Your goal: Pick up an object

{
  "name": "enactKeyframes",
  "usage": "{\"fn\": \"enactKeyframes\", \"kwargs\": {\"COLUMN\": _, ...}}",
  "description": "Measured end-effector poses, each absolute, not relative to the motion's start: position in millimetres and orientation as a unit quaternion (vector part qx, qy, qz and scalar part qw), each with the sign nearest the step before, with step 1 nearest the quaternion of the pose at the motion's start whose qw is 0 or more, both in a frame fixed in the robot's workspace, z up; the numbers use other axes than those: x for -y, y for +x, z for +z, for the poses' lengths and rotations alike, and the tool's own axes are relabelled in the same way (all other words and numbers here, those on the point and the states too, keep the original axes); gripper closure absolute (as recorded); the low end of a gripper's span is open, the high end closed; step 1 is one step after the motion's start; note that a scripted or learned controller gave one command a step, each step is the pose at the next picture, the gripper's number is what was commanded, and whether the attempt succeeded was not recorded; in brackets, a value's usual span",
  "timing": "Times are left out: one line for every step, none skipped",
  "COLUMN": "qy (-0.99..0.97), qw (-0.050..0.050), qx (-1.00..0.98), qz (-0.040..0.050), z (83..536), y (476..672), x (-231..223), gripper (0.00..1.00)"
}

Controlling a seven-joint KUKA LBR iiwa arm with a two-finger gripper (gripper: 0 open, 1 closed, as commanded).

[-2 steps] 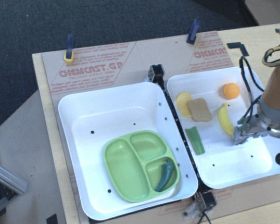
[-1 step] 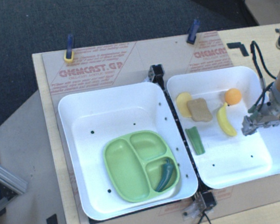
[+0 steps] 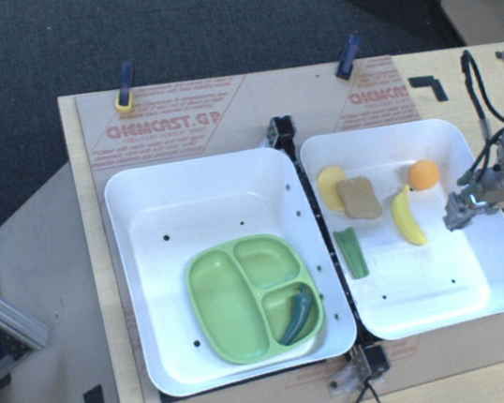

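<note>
The right bin (image 3: 466,295) holds a yellow banana (image 3: 407,217), an orange ball (image 3: 424,175), a tan slice of bread (image 3: 359,198) lying partly on a yellow round piece (image 3: 330,183), and a green stick-shaped piece (image 3: 351,253). My gripper (image 3: 459,211) hangs over the right part of this bin, just right of the banana and apart from it. Nothing shows between its tips.
The left bin (image 3: 142,223) carries a light green divided plate (image 3: 234,298) with a dark green pepper (image 3: 296,317) in its lower right compartment. A black clip (image 3: 281,130) sits between the bins at the back. Blue and yellow clamps (image 3: 124,85) hold the cardboard edge.
</note>
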State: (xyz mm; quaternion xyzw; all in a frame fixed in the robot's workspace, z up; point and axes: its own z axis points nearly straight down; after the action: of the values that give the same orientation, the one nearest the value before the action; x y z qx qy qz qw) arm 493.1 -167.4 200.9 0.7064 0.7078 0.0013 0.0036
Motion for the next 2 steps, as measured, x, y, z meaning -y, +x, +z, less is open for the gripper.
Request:
{"fn": "enactKeyframes", "kwargs": {"qy": 0.706, "qw": 0.004, "qx": -0.708, "qz": 0.0016, "z": 254.2, "y": 494.9, "x": 167.8, "gripper": 1.0}}
{"fn": "enactKeyframes", "kwargs": {"qy": 0.705, "qw": 0.001, "qx": -0.709, "qz": 0.0013, "z": 259.6, "y": 510.7, "x": 119.7, "gripper": 1.0}}
